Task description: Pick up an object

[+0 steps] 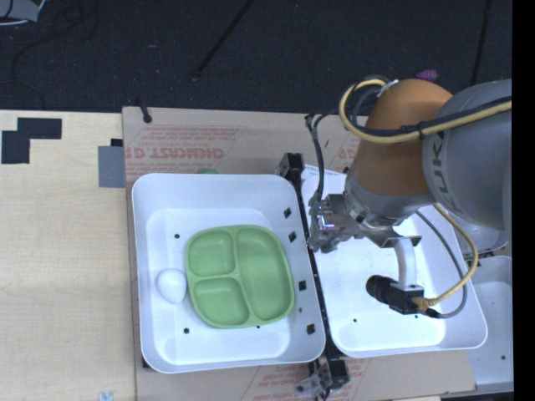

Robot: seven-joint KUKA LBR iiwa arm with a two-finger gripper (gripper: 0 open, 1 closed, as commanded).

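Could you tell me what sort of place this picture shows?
Probably a robotics lab's grasping test bench: a robot arm reaches over two white bins set on a cardboard sheet, with a green divided plate and a small white object as test items.

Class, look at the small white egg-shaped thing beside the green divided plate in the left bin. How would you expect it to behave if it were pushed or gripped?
The white egg-shaped object looks round and smooth, so it would probably roll when nudged. Its curved surface may slip from a pinch. It sits against the green plate, which could stop it rolling that way.
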